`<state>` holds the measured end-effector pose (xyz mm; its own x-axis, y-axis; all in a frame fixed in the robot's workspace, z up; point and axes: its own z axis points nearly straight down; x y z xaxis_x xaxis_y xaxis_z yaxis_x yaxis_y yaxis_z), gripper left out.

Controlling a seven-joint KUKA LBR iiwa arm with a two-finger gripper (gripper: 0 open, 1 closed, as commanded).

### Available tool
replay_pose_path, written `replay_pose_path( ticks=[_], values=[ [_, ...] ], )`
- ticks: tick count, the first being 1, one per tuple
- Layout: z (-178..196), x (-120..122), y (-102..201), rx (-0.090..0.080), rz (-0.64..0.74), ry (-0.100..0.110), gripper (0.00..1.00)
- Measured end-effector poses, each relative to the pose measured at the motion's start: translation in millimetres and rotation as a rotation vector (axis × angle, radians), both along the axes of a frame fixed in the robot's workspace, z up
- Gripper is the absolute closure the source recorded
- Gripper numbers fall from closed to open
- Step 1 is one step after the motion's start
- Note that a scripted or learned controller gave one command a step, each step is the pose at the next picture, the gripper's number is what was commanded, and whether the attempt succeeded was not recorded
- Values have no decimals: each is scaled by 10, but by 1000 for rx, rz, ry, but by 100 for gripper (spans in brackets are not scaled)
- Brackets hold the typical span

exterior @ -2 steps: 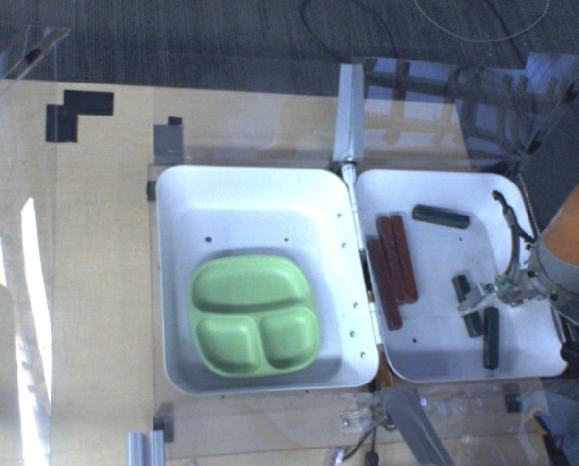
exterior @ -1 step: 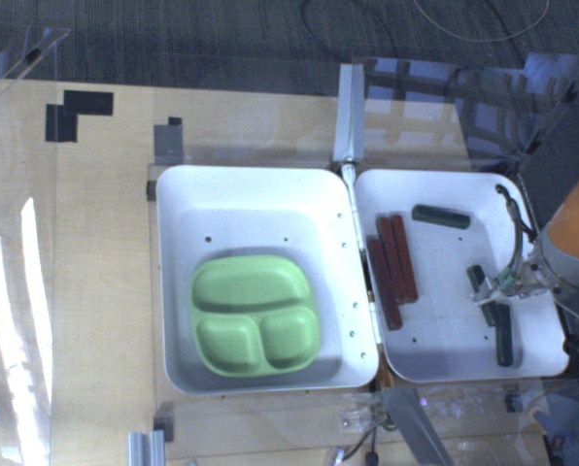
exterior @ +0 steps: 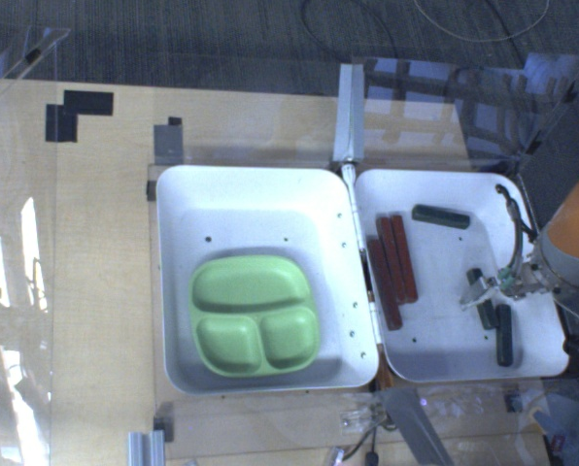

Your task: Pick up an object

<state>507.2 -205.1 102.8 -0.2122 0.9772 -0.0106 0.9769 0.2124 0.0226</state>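
Low in right bin [exterior: 435, 357], gripper [exterior: 484, 294] — just above black bar [exterior: 504, 334]

A green three-compartment plastic tray [exterior: 255, 313] is lying in the left white bin [exterior: 173, 260]. Right of that tray, in the right white bin [exterior: 435, 357], the end effector [exterior: 486, 293] is hovering beside a dark bar [exterior: 504, 333], past reddish-brown sticks [exterior: 393, 265].

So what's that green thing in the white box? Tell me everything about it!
It's a light green tray with rounded corners, probably plastic, with three dips: one long one across the top and two smaller ones below. It lies flat, slightly turned, on the floor of the left bin, toward its near side. Nothing sits in it.
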Motion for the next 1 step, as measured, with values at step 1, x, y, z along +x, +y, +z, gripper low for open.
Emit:
replay_pose_path(
  ticks=[1],
  values=[
    [354, 760, 6, 2, 40, 16, 0]
  ],
)
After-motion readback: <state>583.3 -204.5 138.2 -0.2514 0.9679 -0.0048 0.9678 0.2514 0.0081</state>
